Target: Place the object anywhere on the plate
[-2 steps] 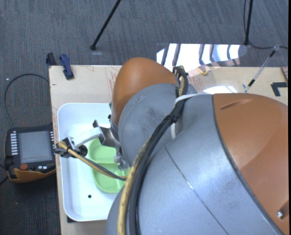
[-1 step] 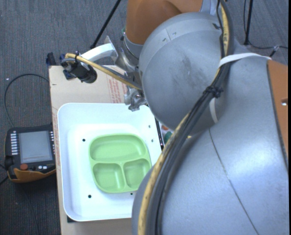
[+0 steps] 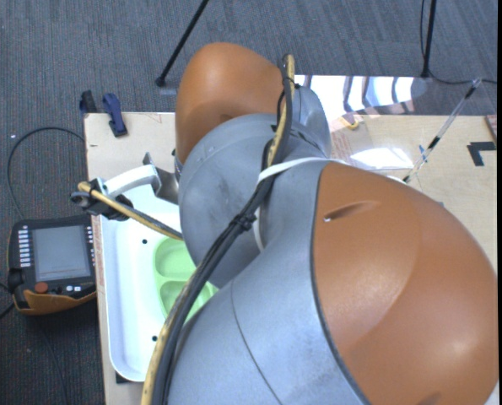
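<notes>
1. Nearest the camera, the arm (image 3: 360,294) bulks across the lower right: grey casing capped by a broad orange dome, with a second orange dome higher up at centre.
2. Black and yellowish cables (image 3: 234,234) run along the grey body from the upper joint down to the lower left edge.
3. Gripper state: cannot tell; the arm's body covers the working end.
4. White bin (image 3: 124,310) is seen at lower left, its long rim running down the bench edge.
5. Plate (image 3: 173,264): pale green, smooth, with raised dividers forming compartments. It lies inside the white bin, largely covered by the arm; the visible part sits just beside the grey casing.
6. Object to be placed: cannot be identified among the visible parts.
7. Bench (image 3: 132,133): light brown board, with a blue clamp (image 3: 113,113) at its upper left corner.
8. Teach pendant (image 3: 52,264) rests on the dark carpet left of the bench, well apart from the bin.
</notes>
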You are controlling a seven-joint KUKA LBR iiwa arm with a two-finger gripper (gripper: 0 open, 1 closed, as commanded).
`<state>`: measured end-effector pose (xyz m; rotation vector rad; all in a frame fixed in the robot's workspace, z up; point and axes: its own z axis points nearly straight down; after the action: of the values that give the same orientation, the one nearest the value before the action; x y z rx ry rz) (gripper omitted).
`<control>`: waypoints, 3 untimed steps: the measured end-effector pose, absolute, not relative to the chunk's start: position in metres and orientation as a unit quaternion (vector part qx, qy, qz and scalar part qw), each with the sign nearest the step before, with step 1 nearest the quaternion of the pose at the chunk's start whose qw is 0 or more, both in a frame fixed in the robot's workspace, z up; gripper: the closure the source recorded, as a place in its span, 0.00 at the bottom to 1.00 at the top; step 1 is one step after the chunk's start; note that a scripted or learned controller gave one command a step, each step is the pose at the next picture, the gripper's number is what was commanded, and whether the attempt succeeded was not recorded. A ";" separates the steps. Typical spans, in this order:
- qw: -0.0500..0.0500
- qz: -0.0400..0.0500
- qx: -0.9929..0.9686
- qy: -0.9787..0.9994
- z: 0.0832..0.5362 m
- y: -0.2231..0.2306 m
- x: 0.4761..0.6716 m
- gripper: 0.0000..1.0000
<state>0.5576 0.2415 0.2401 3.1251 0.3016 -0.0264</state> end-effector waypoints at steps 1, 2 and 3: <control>-0.003 0.001 0.995 0.104 0.542 0.242 0.606 1.00; 0.000 -0.008 0.994 0.108 0.383 0.243 0.547 1.00; -0.001 -0.001 0.989 0.147 0.507 0.182 0.609 1.00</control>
<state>0.6086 0.1824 0.5073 3.1102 0.4631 -0.0018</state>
